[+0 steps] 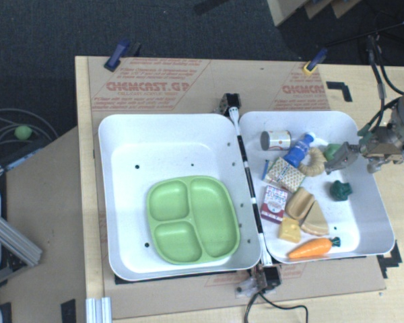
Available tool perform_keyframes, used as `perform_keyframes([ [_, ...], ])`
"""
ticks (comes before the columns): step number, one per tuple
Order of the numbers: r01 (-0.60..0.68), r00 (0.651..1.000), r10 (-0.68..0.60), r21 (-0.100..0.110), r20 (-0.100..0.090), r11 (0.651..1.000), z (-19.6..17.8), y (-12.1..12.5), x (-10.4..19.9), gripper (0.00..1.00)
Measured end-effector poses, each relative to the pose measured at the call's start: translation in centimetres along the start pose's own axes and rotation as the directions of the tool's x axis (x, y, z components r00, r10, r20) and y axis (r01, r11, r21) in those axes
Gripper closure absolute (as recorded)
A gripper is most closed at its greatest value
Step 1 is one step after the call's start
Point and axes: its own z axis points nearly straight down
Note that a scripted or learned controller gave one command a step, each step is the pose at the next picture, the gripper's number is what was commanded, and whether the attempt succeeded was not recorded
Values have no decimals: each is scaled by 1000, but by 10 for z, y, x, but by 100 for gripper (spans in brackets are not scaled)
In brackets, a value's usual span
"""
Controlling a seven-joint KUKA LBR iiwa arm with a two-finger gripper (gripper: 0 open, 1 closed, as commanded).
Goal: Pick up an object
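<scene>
My gripper (pixel 342 156) reaches in from the right, over the upper right part of the right bin (pixel 372 210). It hangs just right of a beige lump (pixel 316 161) and a blue bottle (pixel 297 151), with a dark green object (pixel 341 191) below it. A silver can (pixel 277 140) lies at the bin's top. A checkered box (pixel 285 174), a red and white box (pixel 275 203), a tan wedge (pixel 306 209), a yellow cube (pixel 289 231) and an orange carrot (pixel 310 248) fill the lower left.
The left bin (pixel 121 147) holds a green divided plate (pixel 190 219). A black clamp (pixel 230 103) sits where the two bins meet at the top. Cables (pixel 380 79) hang above the gripper at the right edge.
</scene>
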Motion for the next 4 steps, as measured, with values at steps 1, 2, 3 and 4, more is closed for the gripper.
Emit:
perform_keyframes([
  [1,0,1000,0,4,-2,1000,158,39,50,0],
  [2,0,1000,0,13,-1,1000,190,136,8,0],
  [3,0,1000,0,1,-1,1000,188,88,37,0],
  [4,-1,1000,1,2,0,1000,188,58,29,0],
])
